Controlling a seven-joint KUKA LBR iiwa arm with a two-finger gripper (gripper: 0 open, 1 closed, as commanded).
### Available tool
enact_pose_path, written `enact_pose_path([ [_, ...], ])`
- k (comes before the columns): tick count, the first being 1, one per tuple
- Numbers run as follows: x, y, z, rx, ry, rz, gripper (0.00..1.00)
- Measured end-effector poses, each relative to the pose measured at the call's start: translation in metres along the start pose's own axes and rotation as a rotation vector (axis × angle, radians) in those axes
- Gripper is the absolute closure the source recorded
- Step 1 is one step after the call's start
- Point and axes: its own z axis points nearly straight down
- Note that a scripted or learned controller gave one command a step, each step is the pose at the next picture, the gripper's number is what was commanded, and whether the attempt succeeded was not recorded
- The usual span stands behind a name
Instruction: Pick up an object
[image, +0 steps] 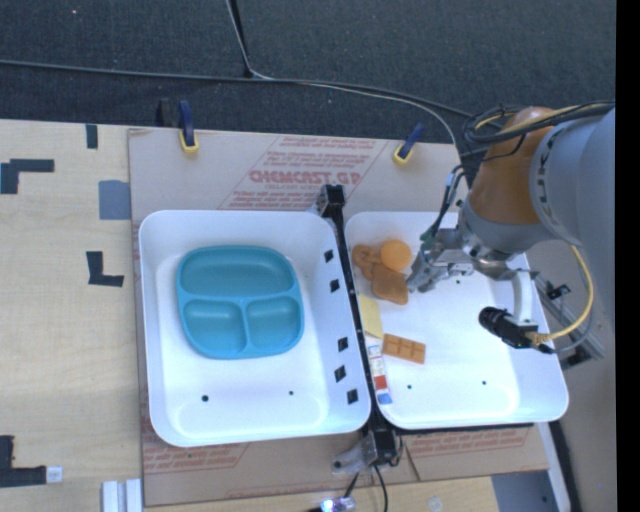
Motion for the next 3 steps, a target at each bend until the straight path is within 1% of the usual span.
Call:
enact_pose_path([
  [1,0.006,-0.005,-0.046,0.0,0.001,-0.001,1.0],
  [2,0.007,-0.004,-0.08,0.0,0.0,0.0,1.0],
  [3,0.062,0.003,-0.088,0.003,0.002,-0.006,1.0],
])
